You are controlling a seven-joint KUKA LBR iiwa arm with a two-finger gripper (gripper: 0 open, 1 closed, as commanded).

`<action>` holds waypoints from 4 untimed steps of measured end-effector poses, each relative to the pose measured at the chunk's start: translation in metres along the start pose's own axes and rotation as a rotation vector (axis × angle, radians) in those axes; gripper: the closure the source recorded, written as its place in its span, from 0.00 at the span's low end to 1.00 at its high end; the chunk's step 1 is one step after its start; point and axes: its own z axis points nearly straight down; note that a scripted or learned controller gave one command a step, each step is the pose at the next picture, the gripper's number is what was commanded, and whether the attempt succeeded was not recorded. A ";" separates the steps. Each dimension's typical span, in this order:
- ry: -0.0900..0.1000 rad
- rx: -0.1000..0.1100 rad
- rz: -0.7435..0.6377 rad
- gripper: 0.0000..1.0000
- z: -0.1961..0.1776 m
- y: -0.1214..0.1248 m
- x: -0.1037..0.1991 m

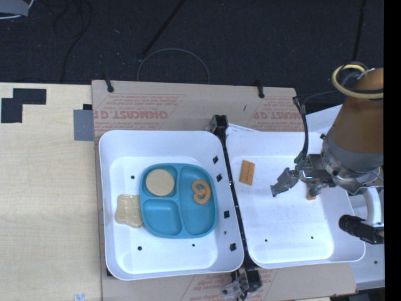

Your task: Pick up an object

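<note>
- Nearest, along the bottom edge: black clamp (241, 285) at the foot of the seam between the two bins.
- Left bin (119, 256), white and shallow, with a blue tray (169, 221) lying in it, three compartments.
- In the tray's upper left compartment, a round tan cracker (159, 182); in the upper right one, a small brown pretzel (200, 192); lower compartment bare blue.
- Just left of the tray, touching its rim, a pale yellowish slice (128, 210) flat on the bin floor.
- Right bin (288, 249), joined to the left one along a black divider (227, 187).
- On the right bin's floor, near the divider, a small orange block (247, 172), lying alone, well apart from the gripper.
- Gripper (285, 182) low over the middle of the right bin, reaching in from the right, dark fingers pointing left; spread or closed, cannot tell; nothing seen between them.
- Small orange-brown bit (311, 195) beside the wrist, too small to identify.
- Arm (360, 124) behind it, grey with orange above, yellow cable looped at the top.
- Farther back: cardboard sheet (188, 105) with red print under both bins, pale wooden bench (44, 199) at left, dark floor with cables beyond.
</note>
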 end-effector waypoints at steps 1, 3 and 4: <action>-0.001 -0.010 -0.002 0.00 -0.005 0.002 0.000; 0.000 -0.005 0.000 0.00 0.087 0.007 0.010; 0.000 -0.005 0.000 0.00 0.136 0.000 0.005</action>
